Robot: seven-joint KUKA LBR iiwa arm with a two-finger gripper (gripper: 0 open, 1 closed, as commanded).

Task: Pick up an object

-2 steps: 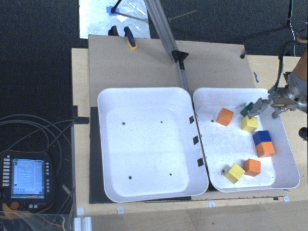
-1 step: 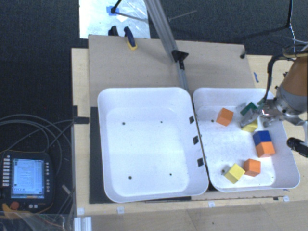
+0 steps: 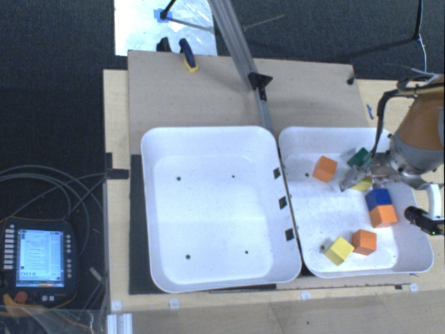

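Grey gripper sits low inside the right bin, near its far right corner, beside a yellow block; finger state cannot be determined.

Arm reaches among blocks in right bin.

The arm has an orange band above a grey wrist section. A thin dark cable loops along its side. The gripper is grey metal with slim fingers.
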